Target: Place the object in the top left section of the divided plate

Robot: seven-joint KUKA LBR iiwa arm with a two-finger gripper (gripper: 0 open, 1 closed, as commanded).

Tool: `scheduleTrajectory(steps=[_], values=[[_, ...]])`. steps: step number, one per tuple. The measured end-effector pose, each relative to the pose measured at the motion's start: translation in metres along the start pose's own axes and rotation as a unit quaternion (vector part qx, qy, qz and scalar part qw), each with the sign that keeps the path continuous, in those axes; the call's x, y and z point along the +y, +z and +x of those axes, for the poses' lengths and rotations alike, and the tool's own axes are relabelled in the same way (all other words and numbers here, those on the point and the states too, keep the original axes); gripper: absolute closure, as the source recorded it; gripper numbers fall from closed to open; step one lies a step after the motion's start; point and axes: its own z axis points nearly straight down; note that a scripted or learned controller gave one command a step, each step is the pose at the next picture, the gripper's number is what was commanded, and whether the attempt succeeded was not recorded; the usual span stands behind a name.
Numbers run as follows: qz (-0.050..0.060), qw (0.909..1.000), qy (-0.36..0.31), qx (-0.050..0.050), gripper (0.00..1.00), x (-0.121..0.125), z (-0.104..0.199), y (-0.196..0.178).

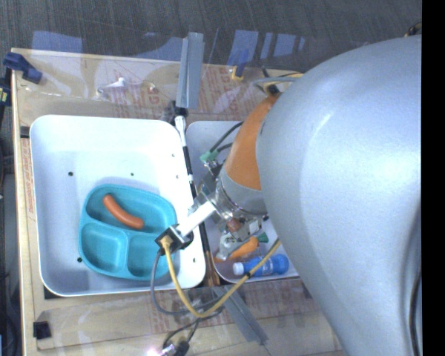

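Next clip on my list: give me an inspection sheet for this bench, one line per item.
Surface: wooden bench bearing two white bins, left bin and right bin.
Job's things: blue divided plate in the left bin; orange sausage lying in its top section.
Clutter: carrot and blue bottle in the right bin.
Pincer: hidden under the arm's wrist over the right bin.
Cables: yellow cable by the bins' near edge.
Surroundings: dark carpet.

Orange sausage [123,211] lies slantwise in the blue divided plate's [104,262] top section
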Motion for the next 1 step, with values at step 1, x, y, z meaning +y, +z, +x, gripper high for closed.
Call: scheduleTrajectory(steps=[1], values=[[0.000, 1.0000, 0.000, 0.000, 0.00, 0.0000, 0.0000, 0.0000]])
